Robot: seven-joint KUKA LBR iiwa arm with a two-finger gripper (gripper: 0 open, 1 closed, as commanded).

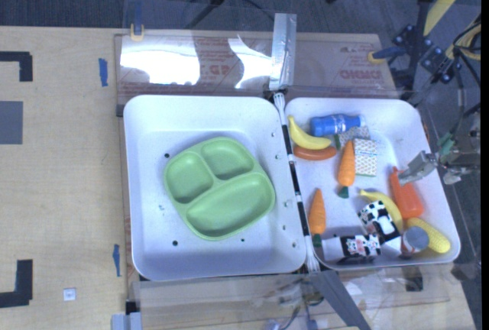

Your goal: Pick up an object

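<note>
The right bin (405,113) holds several toys. A blue bottle (335,124), a yellow banana (308,137) and a speckled packet (367,157) lie at the back. One orange carrot (347,163) lies mid-bin and another (316,211) by the left wall. Near the front are a black-and-white cow toy (377,218), a can (415,240) and a yellow piece (433,237). My gripper (429,162) hangs over the bin's right rim, just above an orange-red vegetable (408,198). Nothing is seen held in it.
The left bin (145,130) carries a green divided plate (220,186). A clear plastic wall (199,61) with a taped metal post (283,50) stands behind the bins. Tripod legs and cables crowd the right side past the bin.
</note>
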